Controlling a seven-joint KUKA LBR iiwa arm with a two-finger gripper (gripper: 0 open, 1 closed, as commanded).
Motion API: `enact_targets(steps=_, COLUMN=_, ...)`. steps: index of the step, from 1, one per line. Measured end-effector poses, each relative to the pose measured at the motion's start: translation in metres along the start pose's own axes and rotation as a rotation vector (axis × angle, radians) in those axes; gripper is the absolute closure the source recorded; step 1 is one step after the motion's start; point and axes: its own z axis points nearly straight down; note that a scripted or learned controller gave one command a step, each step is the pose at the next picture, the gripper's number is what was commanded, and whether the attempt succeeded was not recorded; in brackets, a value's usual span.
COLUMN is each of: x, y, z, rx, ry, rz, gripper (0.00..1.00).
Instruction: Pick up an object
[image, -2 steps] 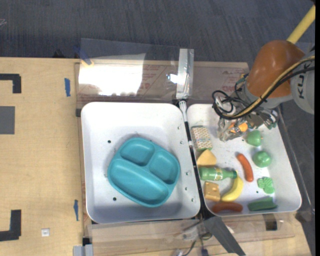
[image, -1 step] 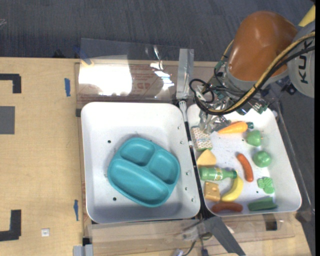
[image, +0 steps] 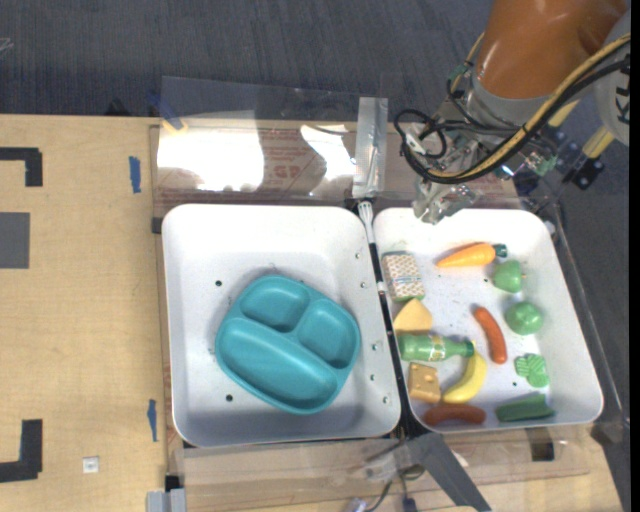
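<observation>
Orange plastic carrot (image: 468, 256) lies at the far side of the right bin (image: 578, 330), just below the gripper (image: 441, 203). It looks light, stiff and slippery, best pinched across its thick middle

Two bins (image: 190, 235) — perhaps eleven toy foods (image: 470, 255)

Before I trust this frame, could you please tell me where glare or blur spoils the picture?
In the camera view, strong glare washes out the clear sheet behind the left bin; the pincer above the right bin looks slightly smeared, so its fingers are hard to read; the teal tray and the carrot are evenly lit and sharp, with soft shadows.
</observation>
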Motion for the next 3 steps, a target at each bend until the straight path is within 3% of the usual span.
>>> enact_targets(steps=1, x=0.021, y=-0.027, z=-0.057, rx=0.002, ry=-0.001, rz=0.051, gripper=1.00)
enact_targets(steps=2, x=0.043, y=-0.050, z=-0.005, rx=-0.008, ry=0.008, rz=-0.179, gripper=1.00)
enact_targets(steps=3, x=0.077, y=-0.089, z=0.180, rx=-0.005, ry=0.004, rz=-0.482, gripper=1.00)
